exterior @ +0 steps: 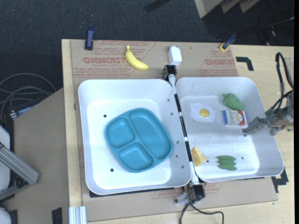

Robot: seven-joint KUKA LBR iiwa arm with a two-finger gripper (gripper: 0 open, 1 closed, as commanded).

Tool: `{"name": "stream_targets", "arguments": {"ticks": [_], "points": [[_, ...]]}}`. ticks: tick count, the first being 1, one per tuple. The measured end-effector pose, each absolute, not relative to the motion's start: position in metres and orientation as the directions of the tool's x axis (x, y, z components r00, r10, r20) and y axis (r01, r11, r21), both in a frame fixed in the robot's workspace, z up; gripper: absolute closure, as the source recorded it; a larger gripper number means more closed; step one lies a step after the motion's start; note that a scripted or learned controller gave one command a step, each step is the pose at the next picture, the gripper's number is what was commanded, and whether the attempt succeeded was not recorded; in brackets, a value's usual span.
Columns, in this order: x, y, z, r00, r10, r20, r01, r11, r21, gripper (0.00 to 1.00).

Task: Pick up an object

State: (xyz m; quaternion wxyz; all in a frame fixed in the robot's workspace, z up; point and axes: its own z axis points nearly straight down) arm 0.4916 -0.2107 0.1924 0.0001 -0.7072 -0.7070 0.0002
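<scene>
Nothing is seen held by the grey two-finger claw [248, 128], whose finger state cannot be told, poised at the right white bin's [268, 153] edge, just beside the small red-and-white carton [234, 117], likely targeted.

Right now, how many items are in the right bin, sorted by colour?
Green: 2, a leafy piece and a bean pod
Yellow: 1, a wedge
White and yellow: 1, a fried egg
White, blue and red: 1, a small carton
Total: 5

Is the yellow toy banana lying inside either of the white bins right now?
No, the yellow toy banana lies on the cardboard bench top, beyond the far rim of the left white bin.
</scene>
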Motion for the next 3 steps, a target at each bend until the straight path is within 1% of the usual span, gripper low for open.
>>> {"name": "stream_targets", "arguments": {"ticks": [1,2,3], "points": [[0.568,-0.183,0.089,-0.002,1.0,-0.003,1.0,0.002,0.012,0.0],[0.668,-0.177,0.086,-0.002,1.0,-0.002,1.0,0.002,0.005,0.0],[0.668,-0.177,0.096,-0.003,1.0,-0.004,1.0,0.003,0.005,1.0]]}}
